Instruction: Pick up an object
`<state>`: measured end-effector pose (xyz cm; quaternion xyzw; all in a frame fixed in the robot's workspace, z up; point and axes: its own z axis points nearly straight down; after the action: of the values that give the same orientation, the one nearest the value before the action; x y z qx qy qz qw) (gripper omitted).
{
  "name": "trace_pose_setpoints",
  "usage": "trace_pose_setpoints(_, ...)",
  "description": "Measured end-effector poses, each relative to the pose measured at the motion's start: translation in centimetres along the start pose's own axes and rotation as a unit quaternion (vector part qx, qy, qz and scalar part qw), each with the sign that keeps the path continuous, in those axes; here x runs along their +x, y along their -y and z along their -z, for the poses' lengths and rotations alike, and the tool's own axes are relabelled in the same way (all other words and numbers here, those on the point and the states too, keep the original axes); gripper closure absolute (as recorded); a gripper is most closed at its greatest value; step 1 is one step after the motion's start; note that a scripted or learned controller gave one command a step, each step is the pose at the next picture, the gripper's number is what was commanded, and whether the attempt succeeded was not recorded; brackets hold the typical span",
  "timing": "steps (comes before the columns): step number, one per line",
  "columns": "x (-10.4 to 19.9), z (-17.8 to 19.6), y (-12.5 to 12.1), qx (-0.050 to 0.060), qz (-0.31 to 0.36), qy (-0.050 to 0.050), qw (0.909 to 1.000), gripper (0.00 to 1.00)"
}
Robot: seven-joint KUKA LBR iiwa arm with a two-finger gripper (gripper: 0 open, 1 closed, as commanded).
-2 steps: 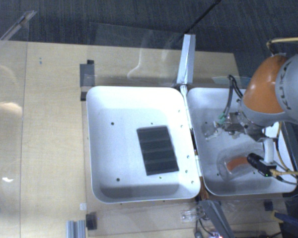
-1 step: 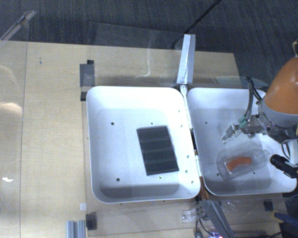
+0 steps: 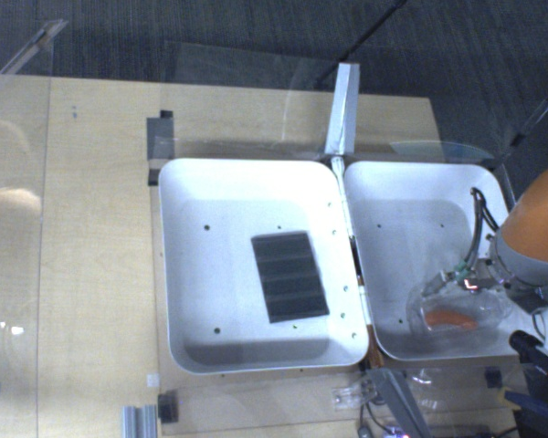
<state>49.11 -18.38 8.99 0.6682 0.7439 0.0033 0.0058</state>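
A dark grey ridged rectangular block (image 3: 289,276) lies flat near the middle of the left bin (image 3: 192,199). In the right bin's (image 3: 402,199) near right corner sits a clear plastic piece (image 3: 438,301) with an orange-red item (image 3: 450,318) inside or under it. My gripper (image 3: 469,282) is low over that corner, at the upper right edge of the clear piece. The arm's orange band (image 3: 539,222) is above and to the right of it. Whether the gripper touches the clear piece is unclear.
A grey metal post (image 3: 342,108) stands at the back where the two bins meet. Black cables (image 3: 480,217) run down the wrist into the right bin. Clamps and dark hardware (image 3: 530,372) sit at the bench's front right edge.
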Motion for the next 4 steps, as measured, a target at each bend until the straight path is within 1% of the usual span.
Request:
trace_pose_setpoints(1, 6.3, 0.1, -0.8, -0.002, 0.021, 0.0, 0.9998, 0.0)
trace_pose_setpoints(2, 5.2, -0.1, -8.4, -0.001, -0.024, 0.0, 0.9997, 0.0)
trace_pose_setpoints(3, 6.0, -0.4, -15.6, 0.002, 0.016, -0.001, 0.9999, 0.0)
trace_pose_setpoints(4, -0.5, 10.8, -7.4, 0.003, -0.022, -0.001, 0.9998, 0.0)
